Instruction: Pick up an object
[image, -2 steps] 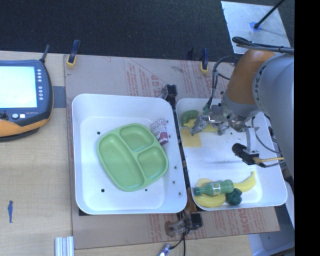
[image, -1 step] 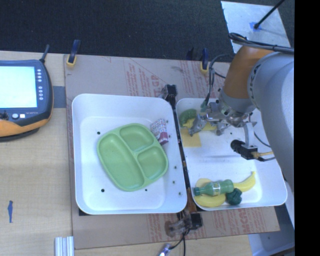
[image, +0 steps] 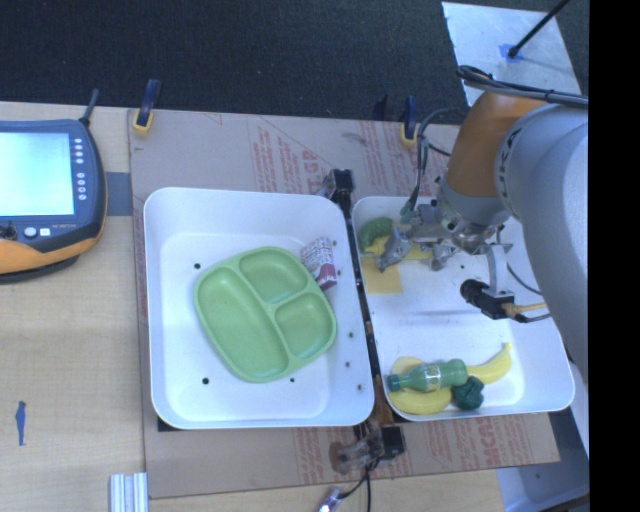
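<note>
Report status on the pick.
Tool low in right bin, over yellow sponge. Nothing seen held. Green bottle lies across banana.

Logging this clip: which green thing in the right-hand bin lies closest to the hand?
The small green piece at the bin's far left corner, beside the hand; the green plastic bottle lies at the near edge.

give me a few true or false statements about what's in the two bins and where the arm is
1. The green divided plate lies in the left bin. True.
2. The green bottle stands upright in the left bin. False: it lies on its side in the right bin, against the banana.
3. The end effector is over the right bin's far end. True.
4. The yellow sponge lies beside the banana. False: it lies at the far end, near the end effector.
5. A small can lies in the left bin beside the plate. True.
</note>
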